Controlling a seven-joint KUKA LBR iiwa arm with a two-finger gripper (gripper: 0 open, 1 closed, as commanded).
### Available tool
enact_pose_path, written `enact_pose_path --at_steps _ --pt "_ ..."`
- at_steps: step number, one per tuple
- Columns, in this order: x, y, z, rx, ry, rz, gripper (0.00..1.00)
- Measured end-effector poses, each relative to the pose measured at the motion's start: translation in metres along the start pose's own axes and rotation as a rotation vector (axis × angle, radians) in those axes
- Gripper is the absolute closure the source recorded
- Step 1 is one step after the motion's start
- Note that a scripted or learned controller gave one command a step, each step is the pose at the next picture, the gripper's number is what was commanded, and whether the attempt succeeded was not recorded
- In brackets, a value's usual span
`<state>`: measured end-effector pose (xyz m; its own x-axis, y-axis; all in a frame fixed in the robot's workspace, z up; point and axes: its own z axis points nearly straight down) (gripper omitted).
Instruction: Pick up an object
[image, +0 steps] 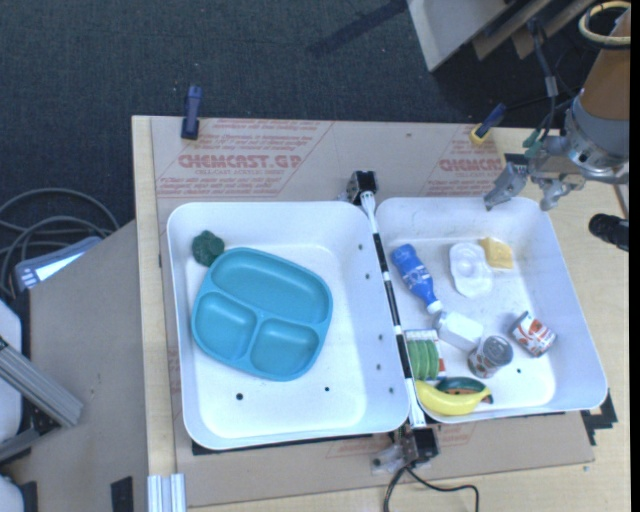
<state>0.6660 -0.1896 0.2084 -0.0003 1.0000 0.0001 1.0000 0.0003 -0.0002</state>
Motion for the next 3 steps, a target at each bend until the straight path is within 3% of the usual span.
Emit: enact_pose_path --at_steps 1,2,3 --pt "-0.021 0.0 0.126 0.008 0.009 -0.002 0.0" --pt "-0.023 0.002 0.112 -0.002 0.001 -0.003 1.0" --pt "-0.022 0.002 0.112 -0.001 0.003 -0.003 0.0"
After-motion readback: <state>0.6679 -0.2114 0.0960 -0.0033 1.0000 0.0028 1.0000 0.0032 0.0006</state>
